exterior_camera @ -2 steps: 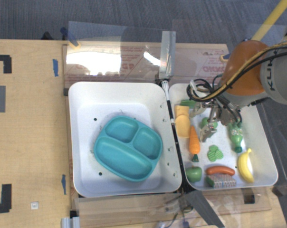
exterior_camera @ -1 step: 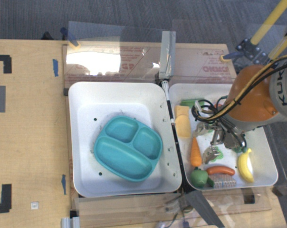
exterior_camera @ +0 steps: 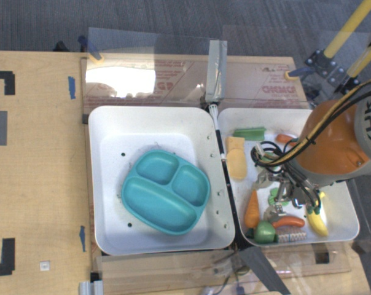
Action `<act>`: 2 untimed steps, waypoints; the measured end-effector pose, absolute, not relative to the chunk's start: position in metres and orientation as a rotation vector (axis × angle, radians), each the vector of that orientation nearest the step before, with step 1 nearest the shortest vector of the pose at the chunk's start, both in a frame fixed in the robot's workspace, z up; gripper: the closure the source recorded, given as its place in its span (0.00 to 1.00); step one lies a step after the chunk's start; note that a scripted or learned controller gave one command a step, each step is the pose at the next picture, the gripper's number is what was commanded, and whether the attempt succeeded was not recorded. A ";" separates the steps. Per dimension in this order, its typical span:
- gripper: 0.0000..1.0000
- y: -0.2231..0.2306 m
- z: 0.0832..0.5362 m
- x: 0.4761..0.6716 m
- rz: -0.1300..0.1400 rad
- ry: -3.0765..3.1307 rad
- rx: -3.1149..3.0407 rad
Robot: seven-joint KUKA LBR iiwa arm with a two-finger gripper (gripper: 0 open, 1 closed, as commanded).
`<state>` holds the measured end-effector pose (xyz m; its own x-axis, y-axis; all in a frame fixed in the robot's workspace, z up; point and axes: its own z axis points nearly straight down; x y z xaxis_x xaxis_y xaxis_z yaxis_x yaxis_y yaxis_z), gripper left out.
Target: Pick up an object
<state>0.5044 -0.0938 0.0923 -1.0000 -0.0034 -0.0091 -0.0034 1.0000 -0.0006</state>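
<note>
Low in the right-hand bin (exterior_camera: 351, 217), at the frame's lower right, the gripper (exterior_camera: 282, 206) hangs among the toy food beside the carrot (exterior_camera: 252, 209) and red pepper (exterior_camera: 288, 223), its jaws too cluttered to tell, so nothing looks lifted yet.

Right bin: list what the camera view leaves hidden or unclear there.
- Gripper: finger state unreadable; cables and metal parts blur together over the toys.
- Right bin, upper right part: covered by the arm's orange band.
- Red item beneath the gripper: partly covered, identity unclear.
- Orange item near the green block: mostly behind black cables.
- Banana: top end overlapped by the gripper.
</note>
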 end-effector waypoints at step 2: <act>0.00 -0.093 0.090 0.617 0.001 3.116 0.244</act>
<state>0.6170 -0.0926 0.0903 -0.9877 0.1556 -0.0159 0.1556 0.9878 0.0016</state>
